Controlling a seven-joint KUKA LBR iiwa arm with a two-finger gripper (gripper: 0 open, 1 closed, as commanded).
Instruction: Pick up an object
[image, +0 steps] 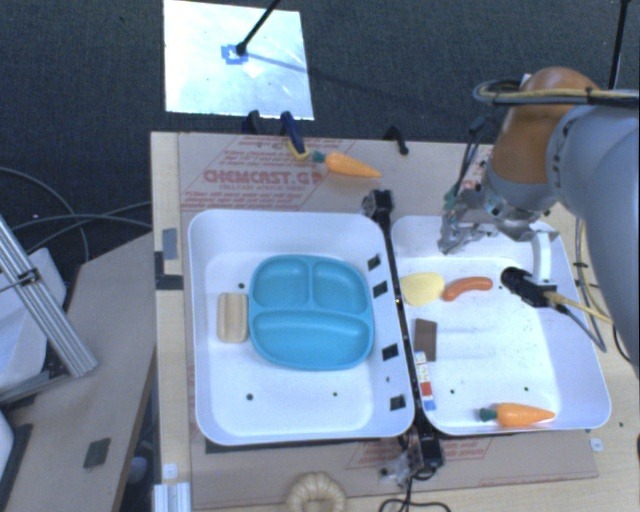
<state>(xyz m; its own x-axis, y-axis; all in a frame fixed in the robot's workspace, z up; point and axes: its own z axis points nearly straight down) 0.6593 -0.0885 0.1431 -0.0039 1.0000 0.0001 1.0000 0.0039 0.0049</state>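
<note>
My gripper (457, 240) hangs over the back of the right bin (560, 345), nothing visible between its fingers. Just in front of it lie an orange-red sausage (467, 288) and a pale yellow piece (421, 288), side by side. A brown block (425, 338) sits near the bin's left wall, and an orange carrot (515, 414) rests at the front edge. The left bin (215, 400) holds a blue divided plate (306, 311) with a tan bread-like piece (232, 317) to its left.
Another carrot (347, 164) lies on the cardboard behind the bins. A beige ring (318, 493) sits at the bench's front edge. A black divider (395, 310) runs between the two bins. A metal stand (40, 300) is at the left.
</note>
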